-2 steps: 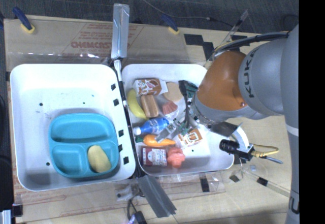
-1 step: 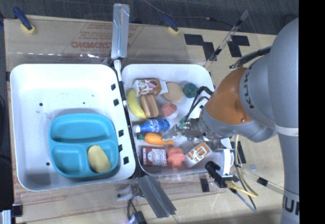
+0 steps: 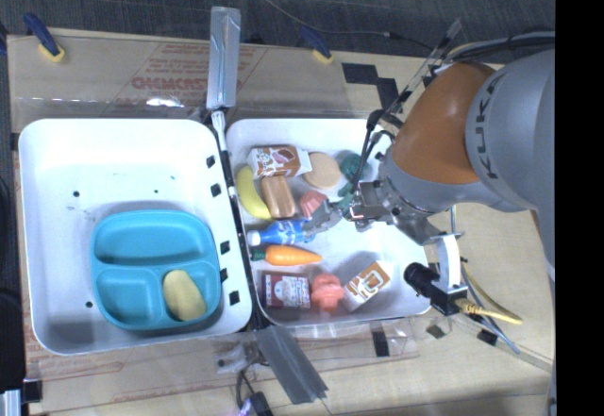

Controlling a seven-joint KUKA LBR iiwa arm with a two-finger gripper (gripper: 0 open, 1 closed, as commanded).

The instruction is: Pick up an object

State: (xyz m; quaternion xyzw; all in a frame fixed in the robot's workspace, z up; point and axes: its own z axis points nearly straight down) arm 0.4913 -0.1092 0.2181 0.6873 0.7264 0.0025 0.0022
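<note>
My gripper (image 3: pixel 329 212) hangs low over the middle of the right bin (image 3: pixel 408 307), reaching in from the right under the arm's orange band. It is just above the pink-red toy (image 3: pixel 310 204) and the blue and white bottle (image 3: pixel 281 234). Around it lie a yellow banana (image 3: pixel 249 192), a brown bread slice (image 3: pixel 277 196), a brown and white packet (image 3: pixel 275 160), a tan bun (image 3: pixel 324 171), a carrot (image 3: pixel 293 256), a red packet (image 3: pixel 285 291), a pink lump (image 3: pixel 327 291) and a small carton (image 3: pixel 366 282). The wrist hides part of a teal item (image 3: pixel 351 164).
The left bin (image 3: pixel 57 178) holds a blue divided plate (image 3: pixel 142 258) with a yellowish potato-like toy (image 3: pixel 185 295) in its lower right compartment. A grey divider bar (image 3: pixel 223 56) stands between the bins at the back. Cables trail along the arm at the right.
</note>
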